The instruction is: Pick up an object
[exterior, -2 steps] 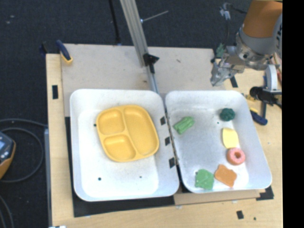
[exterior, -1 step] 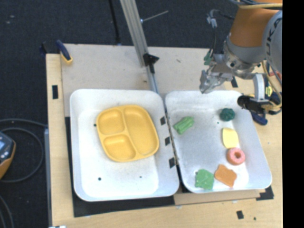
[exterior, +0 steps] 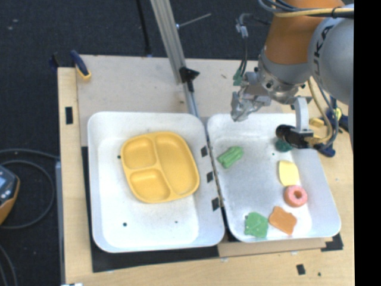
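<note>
Gripper: hanging over the upper-left corner of the right bin, a bit above the floor, nothing in it.
Fingers: honestly can't tell from this angle if they're apart or together.
Closest target: the green roll, lying just below the gripper in the frame, near the bin's left wall, on its own with bare floor around it.
Other options: yellow block and pink ring toward the right side of the bin. Orange piece and green lump sit almost touching along the bottom edge.
Left bin: just a yellow tray, big and flat, probably a bad pick.
Best bet: go for the green roll, since it's the shortest move and has no neighbours to bump.
How to do it well: the arm should centre over the roll, line the jaws up across its narrow side, then drop straight down and close.
Watch out: the roll is near the wall, so a sloppy descent could clip the rim or nudge it sideways.
Avoid: the orange/green pair, as it's easy to catch both or neither.
</note>
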